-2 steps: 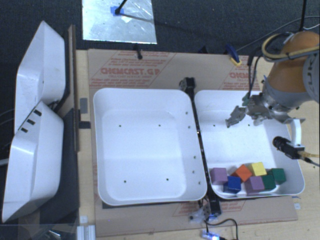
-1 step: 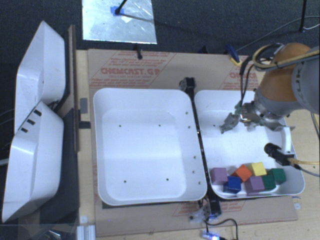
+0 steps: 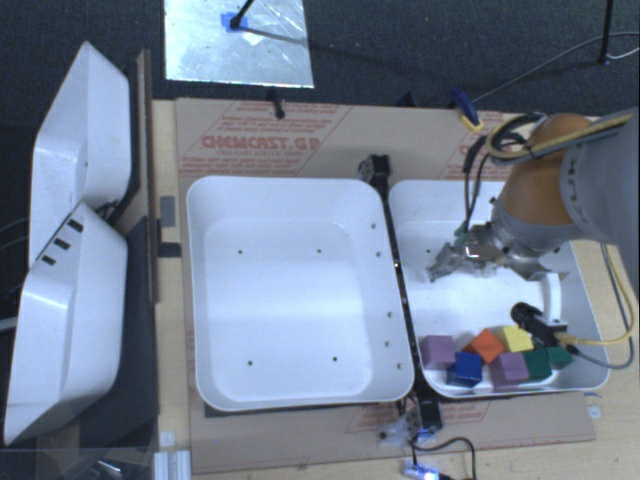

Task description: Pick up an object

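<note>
Several small blocks huddle in the near corner of the right bin (image 3: 425,213): a purple block (image 3: 437,349), a blue block (image 3: 465,368), an orange block (image 3: 487,345), a yellow block (image 3: 517,339), another purple block (image 3: 510,368) and a green block (image 3: 540,361). My gripper (image 3: 440,264) hangs over the bare middle of that bin, up and to the left of the blocks. Its fingers point left, stand open, and hold nothing.
The left bin (image 3: 290,193) sits beside the right one, parted from it by a dark divider (image 3: 398,278). Both rest on a cardboard sheet (image 3: 260,133). White bin shapes (image 3: 75,258) stand off the bench at far left.
</note>
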`<state>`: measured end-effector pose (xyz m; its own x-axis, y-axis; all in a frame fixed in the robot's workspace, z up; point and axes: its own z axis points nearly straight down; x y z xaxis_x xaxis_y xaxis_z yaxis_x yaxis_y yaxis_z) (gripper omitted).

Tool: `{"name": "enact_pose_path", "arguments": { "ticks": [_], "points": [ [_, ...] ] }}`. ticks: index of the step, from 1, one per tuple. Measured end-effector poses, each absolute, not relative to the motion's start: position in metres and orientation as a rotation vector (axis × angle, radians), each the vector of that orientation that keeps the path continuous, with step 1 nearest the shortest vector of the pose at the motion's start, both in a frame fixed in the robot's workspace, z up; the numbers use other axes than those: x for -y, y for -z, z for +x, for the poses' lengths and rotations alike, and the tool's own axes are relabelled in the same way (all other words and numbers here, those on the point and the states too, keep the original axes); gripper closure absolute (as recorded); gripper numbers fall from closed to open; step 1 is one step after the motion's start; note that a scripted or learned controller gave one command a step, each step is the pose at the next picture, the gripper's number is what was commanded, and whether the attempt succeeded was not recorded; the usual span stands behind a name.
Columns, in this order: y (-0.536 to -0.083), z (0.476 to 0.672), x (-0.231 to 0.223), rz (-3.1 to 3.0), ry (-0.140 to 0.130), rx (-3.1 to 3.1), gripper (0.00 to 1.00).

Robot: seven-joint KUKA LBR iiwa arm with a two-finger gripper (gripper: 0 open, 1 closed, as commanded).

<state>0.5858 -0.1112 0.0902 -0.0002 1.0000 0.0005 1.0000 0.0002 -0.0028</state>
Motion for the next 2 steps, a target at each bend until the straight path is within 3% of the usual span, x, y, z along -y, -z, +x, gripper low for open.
{"name": "enact_pose_path", "arguments": {
  "ticks": [1,2],
  "points": [
    [-0.103,0.587,0.112,-2.223,0.002,2.223,1.00],
    [-0.146,0.587,0.108,-2.223,0.004,2.225,1.00]
  ]
}}
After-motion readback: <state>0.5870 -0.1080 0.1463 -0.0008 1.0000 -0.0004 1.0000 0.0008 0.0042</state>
